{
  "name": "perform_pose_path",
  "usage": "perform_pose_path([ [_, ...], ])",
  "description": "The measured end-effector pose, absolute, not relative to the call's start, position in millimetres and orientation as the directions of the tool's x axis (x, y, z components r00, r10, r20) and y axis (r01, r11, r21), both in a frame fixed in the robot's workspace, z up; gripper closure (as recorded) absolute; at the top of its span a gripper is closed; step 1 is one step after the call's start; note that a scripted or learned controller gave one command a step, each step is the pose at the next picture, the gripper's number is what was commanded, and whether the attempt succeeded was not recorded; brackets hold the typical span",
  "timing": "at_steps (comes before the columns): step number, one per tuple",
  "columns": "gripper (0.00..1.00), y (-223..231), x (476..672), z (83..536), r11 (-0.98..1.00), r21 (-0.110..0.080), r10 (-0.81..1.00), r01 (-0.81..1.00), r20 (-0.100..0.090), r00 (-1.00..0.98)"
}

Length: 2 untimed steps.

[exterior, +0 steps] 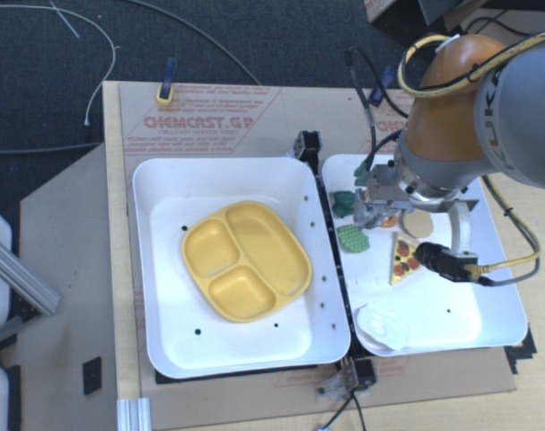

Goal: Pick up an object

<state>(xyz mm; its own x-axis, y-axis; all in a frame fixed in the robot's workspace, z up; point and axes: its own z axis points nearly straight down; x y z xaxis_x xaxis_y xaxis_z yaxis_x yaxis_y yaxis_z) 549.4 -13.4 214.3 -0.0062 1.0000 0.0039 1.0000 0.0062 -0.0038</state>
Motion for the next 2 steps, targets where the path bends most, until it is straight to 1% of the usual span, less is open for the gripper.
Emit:
perform_pose_path([
  [1, 1.00, 33.6, 548.0, 227.3, 0.006, 0.002, 1.000, 1.000, 0.002, -0.006],
  [2, 1.00, 85.1, 555.5, 230.6, 0.006, 0.001, 1.000, 1.000, 0.003, -0.006],
])
